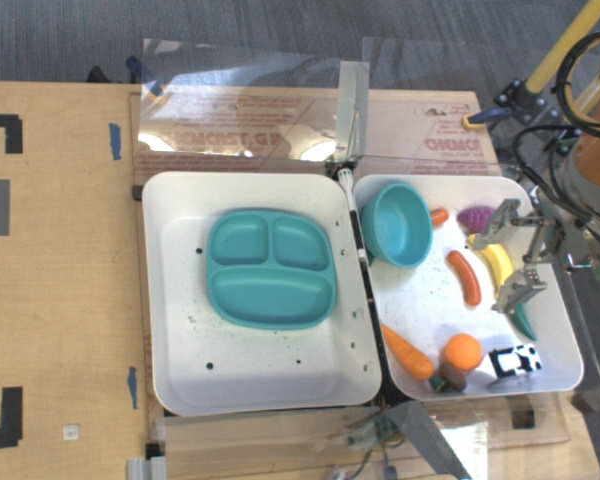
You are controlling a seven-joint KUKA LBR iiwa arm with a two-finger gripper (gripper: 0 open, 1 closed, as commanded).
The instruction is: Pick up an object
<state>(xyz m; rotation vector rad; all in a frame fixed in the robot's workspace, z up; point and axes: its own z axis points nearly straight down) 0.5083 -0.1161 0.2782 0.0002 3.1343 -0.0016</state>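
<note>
End effector [517, 251] spread wide, nothing between its fingers, low over the right bin [565, 343] | banana [496, 264] lies just between the fingers, beside the sausage [466, 277] | likely light, stiff, slick plastic toy | best pinched across its narrow middle

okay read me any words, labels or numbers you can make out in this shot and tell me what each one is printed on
Red print on the clear panel behind the left bin: reversed and washed out by glare, unreadable.
Red print on the cardboard behind the right bin: reads backwards, too blurred to spell out.
The teal plate, teal bowl and toy foods carry no readable text.
</note>
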